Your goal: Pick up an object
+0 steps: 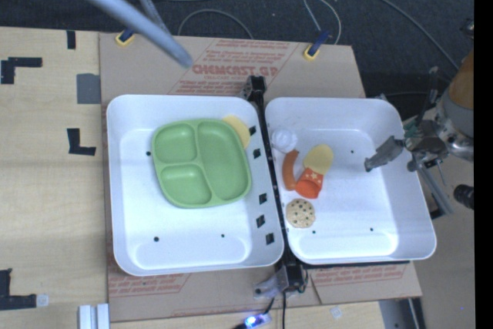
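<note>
Pincer (383, 155) over the right bin (400, 239), opening impossible to judge, nothing visibly gripped, toys well apart.

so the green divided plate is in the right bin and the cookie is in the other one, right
Not quite: the camera view shows the green divided plate in the left bin. The cookie is in the other one, the right bin.
</note>
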`<act>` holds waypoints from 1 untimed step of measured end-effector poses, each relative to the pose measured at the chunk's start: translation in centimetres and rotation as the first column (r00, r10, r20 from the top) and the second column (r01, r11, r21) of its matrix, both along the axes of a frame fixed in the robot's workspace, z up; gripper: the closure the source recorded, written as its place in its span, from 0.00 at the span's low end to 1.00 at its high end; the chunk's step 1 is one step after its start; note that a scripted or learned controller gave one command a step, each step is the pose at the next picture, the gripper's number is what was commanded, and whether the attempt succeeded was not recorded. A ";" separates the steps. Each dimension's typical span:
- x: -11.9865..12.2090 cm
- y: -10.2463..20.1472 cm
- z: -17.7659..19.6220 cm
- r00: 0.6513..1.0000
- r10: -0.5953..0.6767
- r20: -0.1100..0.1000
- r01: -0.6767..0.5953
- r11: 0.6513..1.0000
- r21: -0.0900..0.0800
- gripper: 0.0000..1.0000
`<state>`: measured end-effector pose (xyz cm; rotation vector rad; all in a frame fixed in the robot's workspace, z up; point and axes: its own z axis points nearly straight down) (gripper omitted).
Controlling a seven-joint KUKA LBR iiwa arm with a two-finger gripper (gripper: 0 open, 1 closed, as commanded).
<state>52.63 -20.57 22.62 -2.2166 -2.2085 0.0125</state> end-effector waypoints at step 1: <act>0.3 0.1 0.7 1.000 0.004 0.013 -0.004 1.000 -0.003 0.00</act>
